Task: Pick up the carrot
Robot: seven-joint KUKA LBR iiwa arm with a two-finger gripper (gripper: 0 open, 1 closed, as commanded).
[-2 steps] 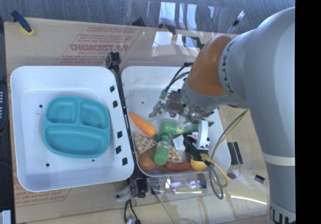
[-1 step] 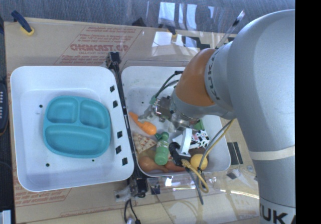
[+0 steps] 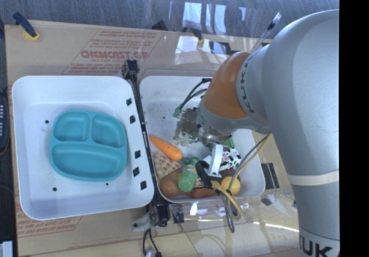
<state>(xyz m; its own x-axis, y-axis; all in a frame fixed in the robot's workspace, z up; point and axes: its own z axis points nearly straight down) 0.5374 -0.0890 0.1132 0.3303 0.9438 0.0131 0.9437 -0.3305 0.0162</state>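
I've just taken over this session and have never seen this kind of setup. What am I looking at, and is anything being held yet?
You're seeing one camera fixed above the bench, looking down at a slant. The big grey shape with the orange band is the robot arm, reaching in from the right. Its gripper hangs over the right bin. That bin holds a cluster of small items. The carrot lies just below and left of the gripper, near a green bottle and a cow-patterned piece. The left bin holds a teal divided plate. I see nothing held: the carrot lies on the bin floor.
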